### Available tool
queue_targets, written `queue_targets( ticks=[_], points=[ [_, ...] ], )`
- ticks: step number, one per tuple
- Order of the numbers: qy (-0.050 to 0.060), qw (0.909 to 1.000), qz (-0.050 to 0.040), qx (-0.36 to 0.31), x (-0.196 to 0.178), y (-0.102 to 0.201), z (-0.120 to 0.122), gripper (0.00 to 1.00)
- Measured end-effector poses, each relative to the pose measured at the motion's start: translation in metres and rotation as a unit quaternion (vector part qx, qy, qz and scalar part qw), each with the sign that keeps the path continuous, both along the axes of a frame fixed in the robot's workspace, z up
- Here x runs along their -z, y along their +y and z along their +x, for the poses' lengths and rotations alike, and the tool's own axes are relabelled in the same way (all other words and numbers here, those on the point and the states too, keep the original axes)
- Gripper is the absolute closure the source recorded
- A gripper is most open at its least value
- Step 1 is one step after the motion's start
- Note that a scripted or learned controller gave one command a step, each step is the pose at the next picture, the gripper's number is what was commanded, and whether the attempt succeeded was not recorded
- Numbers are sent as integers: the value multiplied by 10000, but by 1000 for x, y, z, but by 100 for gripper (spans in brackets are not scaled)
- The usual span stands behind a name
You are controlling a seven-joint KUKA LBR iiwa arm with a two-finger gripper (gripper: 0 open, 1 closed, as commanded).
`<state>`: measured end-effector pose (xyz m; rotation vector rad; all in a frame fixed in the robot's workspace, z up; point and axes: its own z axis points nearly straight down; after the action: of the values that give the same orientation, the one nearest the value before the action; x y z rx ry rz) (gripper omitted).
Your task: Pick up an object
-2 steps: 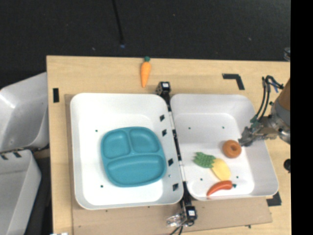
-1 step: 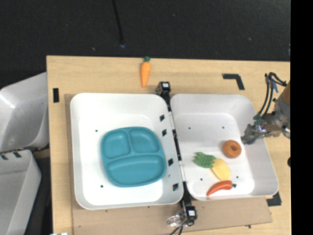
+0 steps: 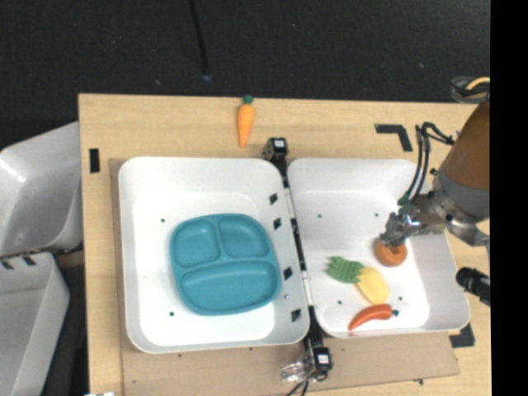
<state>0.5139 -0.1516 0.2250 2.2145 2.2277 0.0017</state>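
In the camera view we see the desk [image 3: 99, 122], light wood, carrying two shallow white bins side by side. The left bin [image 3: 140, 188] sits in the centre-left of the frame and holds a teal divided plate [image 3: 223, 262], lying flat near its middle, apart from the bin walls. The right bin [image 3: 346, 180] sits in the centre-right of the frame and holds the toys, all gathered in its lower right part.

There we find an orange round object [image 3: 393, 254], a toy with a green leafy top and a yellow body [image 3: 360, 277] just lower left of it, and a red chili pepper [image 3: 370, 316] lower still, near the bin's lower edge. The yellow toy and the chili lie close together but appear just apart.

The arm [image 3: 470, 159] comes in from the right edge of the frame, with cables looping above its wrist. The gripper [image 3: 399, 231] hangs right over the orange round object, its tip touching or just above the object's upper left edge. Whether it is clenched or released we cannot tell.

Outside the bins, a toy carrot [image 3: 245, 122] lies on the desk above the left bin's upper right corner, well apart from the gripper. A small black clip [image 3: 275, 148] sits where the bins meet at the top.
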Motion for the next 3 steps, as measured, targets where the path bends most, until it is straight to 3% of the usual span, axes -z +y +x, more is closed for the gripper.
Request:
queue_targets(
  ticks=[1,3],
  points=[
    [-1,10000,5,-9,6,57,9,100],
    [-4,10000,5,-9,-15,151,26,100]
  ],
)
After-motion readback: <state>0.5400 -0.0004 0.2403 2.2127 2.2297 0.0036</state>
